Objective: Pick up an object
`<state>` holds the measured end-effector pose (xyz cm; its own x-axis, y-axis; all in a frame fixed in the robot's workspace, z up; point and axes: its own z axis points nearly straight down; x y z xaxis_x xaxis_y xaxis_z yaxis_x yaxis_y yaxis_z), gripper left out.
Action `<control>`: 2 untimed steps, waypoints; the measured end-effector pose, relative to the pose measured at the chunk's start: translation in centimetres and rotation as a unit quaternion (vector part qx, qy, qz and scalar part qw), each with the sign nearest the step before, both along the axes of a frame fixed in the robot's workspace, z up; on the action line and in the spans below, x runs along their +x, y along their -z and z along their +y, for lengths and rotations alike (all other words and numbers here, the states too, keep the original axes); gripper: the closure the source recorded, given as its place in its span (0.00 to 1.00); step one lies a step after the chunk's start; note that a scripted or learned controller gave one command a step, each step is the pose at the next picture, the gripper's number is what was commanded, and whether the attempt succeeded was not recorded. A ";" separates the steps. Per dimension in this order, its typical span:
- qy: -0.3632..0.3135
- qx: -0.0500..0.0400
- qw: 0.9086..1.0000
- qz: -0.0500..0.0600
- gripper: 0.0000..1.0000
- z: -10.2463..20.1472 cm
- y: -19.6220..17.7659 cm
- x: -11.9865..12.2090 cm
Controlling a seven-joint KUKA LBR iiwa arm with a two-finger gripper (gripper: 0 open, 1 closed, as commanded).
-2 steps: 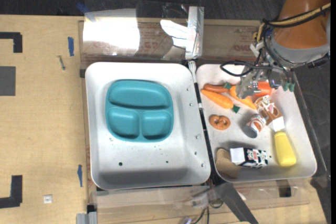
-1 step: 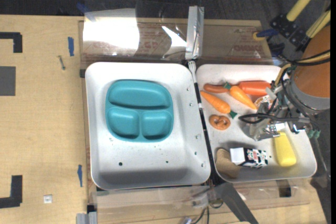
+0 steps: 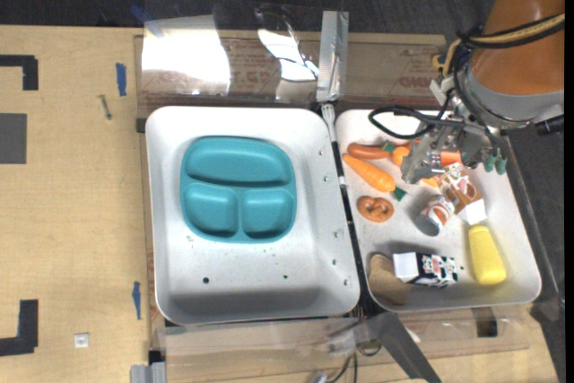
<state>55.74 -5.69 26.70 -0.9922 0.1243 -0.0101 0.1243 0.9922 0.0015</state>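
The gripper (image 3: 429, 159) hangs low in the right bin (image 3: 520, 278), just right of two carrots (image 3: 372, 172) lying slantwise, long axes toward it. Whether it grips anything, I cannot tell.

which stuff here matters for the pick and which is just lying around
In play: gripper over the right bin; carrots, pretzel, yellow bottle, small can.
Lying about: teal divided tray in the left bin.
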 end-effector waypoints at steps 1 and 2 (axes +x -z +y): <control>-0.055 -0.001 0.998 0.002 1.00 -5.8 -0.2 10.4; -0.219 -0.001 0.976 0.005 1.00 -16.0 10.9 6.8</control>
